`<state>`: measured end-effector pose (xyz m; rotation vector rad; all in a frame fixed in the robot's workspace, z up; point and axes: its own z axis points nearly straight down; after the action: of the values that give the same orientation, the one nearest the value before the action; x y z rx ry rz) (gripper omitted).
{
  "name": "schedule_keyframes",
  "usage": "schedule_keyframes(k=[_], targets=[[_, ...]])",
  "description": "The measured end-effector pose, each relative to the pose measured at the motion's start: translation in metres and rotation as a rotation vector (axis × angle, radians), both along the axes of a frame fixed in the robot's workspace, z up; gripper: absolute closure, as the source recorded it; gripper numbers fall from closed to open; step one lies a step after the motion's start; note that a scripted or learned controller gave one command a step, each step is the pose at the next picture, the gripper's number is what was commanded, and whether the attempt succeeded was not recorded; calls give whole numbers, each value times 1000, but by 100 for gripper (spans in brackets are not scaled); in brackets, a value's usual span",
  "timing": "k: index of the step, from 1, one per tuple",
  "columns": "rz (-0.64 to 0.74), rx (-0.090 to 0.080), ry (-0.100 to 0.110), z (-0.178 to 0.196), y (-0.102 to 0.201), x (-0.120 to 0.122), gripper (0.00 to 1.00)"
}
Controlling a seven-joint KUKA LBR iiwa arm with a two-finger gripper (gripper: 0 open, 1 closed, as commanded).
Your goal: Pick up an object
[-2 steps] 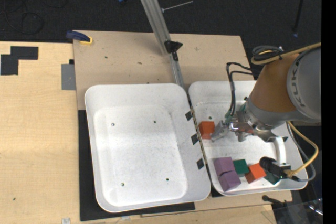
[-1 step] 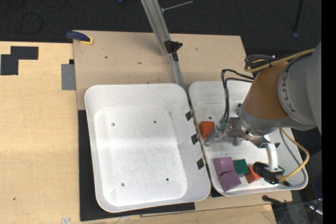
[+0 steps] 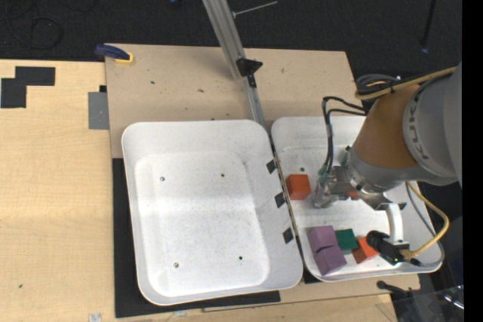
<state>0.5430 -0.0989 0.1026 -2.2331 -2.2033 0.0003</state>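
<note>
Nearest the camera, below the gripper [image 3: 326,196] and a little to its right, a small cluster lies in the right bin [image 3: 302,133]: one purple block [image 3: 325,249], one green block [image 3: 346,240] touching its right side, and one small orange-red piece [image 3: 363,251] just beyond that. All look like rigid little blocks, probably light foam or wood with matte faces, so none should crush or slip much; each is best taken across two flat opposite sides. The purple one is the biggest and may need a wide opening, and its neighbour crowds one face. Farther up, just left of the gripper and almost touching it, sits one orange cube [image 3: 299,187], standing free near the bin's left wall, which I judge the easiest target: clear faces, small enough to span. The gripper hangs low over the bin floor; whether its fingers are spread or closed I cannot tell, and nothing is seen between them. Far left of it is the left bin [image 3: 151,139].
</note>
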Motion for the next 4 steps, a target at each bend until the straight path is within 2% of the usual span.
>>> schedule_keyframes(k=[3, 4], targets=[[13, -4, -5, 138, -6, -1, 100], [18, -1, -3, 142, 40, 31, 100]])
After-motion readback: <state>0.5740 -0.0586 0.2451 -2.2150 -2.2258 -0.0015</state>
